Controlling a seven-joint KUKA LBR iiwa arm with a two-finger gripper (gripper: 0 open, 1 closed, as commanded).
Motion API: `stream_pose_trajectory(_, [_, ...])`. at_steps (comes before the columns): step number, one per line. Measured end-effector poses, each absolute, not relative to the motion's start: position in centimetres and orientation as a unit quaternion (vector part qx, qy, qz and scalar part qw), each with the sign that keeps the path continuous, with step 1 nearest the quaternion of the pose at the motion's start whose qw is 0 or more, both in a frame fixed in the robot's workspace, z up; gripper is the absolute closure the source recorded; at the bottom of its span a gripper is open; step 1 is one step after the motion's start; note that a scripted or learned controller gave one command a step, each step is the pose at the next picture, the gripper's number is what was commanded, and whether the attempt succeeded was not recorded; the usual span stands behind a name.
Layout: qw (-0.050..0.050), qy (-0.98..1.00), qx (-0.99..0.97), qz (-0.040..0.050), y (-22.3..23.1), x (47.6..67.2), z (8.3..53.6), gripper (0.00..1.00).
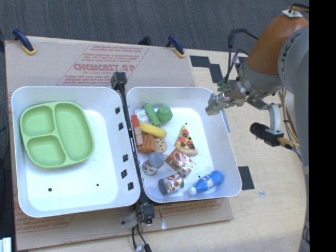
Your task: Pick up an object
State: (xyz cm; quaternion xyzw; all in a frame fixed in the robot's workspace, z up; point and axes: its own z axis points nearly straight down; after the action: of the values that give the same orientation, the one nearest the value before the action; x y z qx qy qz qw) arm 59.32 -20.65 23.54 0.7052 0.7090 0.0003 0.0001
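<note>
Gripper [214, 105]: we see it at the right bin's [223, 151] upper right rim; finger state we cannot tell.
Toys: we see a pizza slice [185, 139] and bottle [207, 182] below.

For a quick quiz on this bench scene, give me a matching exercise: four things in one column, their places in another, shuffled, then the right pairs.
Things:
1. green divided plate
2. blue bottle
3. pizza slice
4. pincer

Places:
A. near the front right corner of the right bin
B. over the right bin's far right corner
C. in the left bin
D. about the middle of the right bin, right of the banana

Pairs: 1-C, 2-A, 3-D, 4-B
</note>
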Motion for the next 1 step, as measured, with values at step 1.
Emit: stream_pose_trajectory(1, [-0.001,0.710,0.705,-0.0007,-16.04,57.63,23.18,1.00])
